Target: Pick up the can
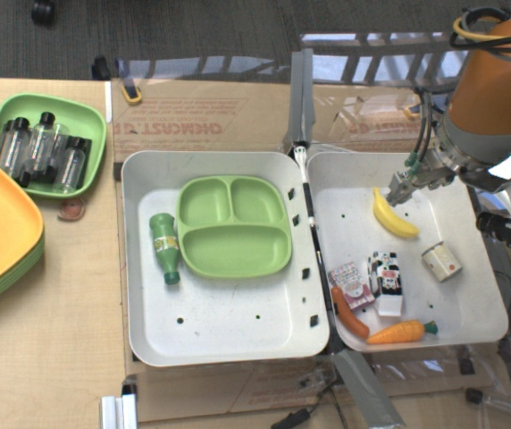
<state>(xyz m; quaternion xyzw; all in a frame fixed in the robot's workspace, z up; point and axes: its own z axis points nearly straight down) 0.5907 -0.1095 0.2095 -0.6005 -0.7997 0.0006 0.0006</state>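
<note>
A small beige, can-like object [440, 262] lies tilted in the right part of the right bin [479, 324]. My gripper [400, 190] hangs over the bin's back area, just above the upper end of a yellow banana [393, 216]. It is up and to the left of the beige object and well apart from it. I see nothing held in the gripper.
The right bin also holds a black-and-white carton [386, 282], a pink packet [351, 282], a carrot [400, 332] and a red sausage [348, 315]. In the left bin [148, 329] are a green divided plate [234, 224] and a green bottle [164, 247]. A green tray of bottles [46, 144] and orange plates [1, 235] sit on the bench at left.
</note>
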